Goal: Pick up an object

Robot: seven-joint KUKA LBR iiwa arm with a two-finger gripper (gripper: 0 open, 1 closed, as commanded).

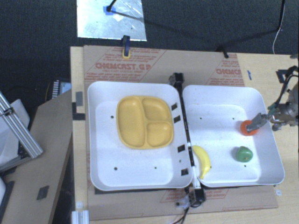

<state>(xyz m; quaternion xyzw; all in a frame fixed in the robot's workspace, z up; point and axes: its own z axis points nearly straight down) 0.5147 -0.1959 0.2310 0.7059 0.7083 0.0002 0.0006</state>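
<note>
In the right bin [219,101] lie three things. A small orange-red object [246,128] sits near the right wall. Below it is a green round fruit [243,154]. A yellow banana [202,160] rests at the bin's front left corner against the divider. My gripper [257,122] reaches in from the right and hangs directly over the orange-red object, partly covering its upper right side. Whether it touches the object cannot be made out.
The left bin [100,139] holds a yellow divided plate [144,122]. A black divider [184,125] runs between the bins. Brown cardboard [140,64] lies under both bins, and a shiny metal sheet [111,13] lies at the far back.
</note>
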